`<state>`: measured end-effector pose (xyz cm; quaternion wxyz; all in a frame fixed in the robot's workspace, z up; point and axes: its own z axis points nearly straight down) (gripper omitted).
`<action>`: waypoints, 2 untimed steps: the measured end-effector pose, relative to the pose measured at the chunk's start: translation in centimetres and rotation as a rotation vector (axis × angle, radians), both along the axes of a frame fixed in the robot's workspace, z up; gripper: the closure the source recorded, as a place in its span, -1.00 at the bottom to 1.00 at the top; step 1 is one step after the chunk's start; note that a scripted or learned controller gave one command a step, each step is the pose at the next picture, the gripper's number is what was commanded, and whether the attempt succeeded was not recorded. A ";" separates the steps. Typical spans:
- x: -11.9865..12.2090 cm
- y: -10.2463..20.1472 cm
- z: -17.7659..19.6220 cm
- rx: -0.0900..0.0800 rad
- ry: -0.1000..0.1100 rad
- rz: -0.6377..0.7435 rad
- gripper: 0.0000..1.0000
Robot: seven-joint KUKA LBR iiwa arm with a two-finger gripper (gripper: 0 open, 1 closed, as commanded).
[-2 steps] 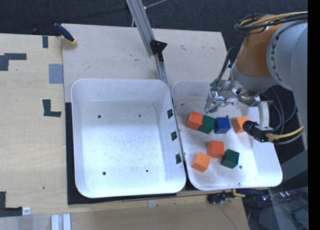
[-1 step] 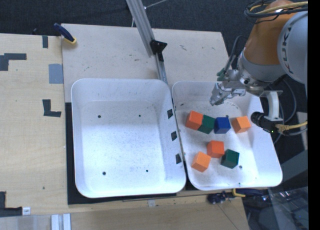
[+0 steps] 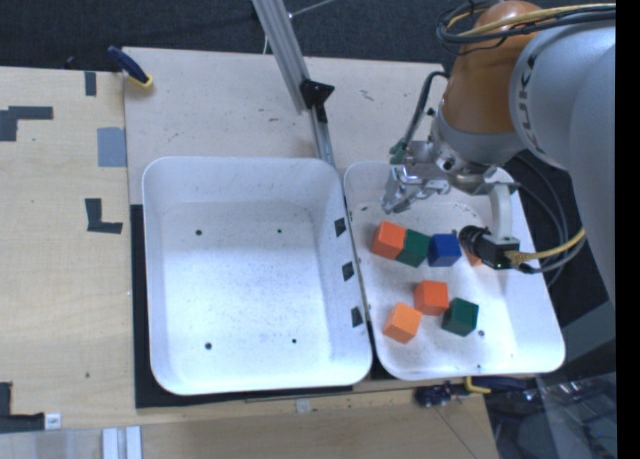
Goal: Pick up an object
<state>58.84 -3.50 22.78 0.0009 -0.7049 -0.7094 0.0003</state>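
So on the worktop (image 3: 230,97) the left bin (image 3: 160,277) just has bare white floor, and all the blocks sit in the right bin (image 3: 540,347): an orange block (image 3: 389,239) touching a green block (image 3: 413,248) with a blue block (image 3: 444,249) right beside that, in a row across the middle. Nearer the front edge there's an orange block (image 3: 403,322), another orange block (image 3: 432,296) and a dark green block (image 3: 460,316). The end effector (image 3: 408,190) hovers over the back-left part of that bin, just behind the row, nothing between its fingers, though I can't tell how far apart they are.
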 end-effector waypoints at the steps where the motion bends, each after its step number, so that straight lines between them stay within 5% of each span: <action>1: 1.9 4.8 -0.1 0.001 -0.001 0.001 1.00; 2: 2.7 10.0 -1.0 0.000 0.000 0.000 1.00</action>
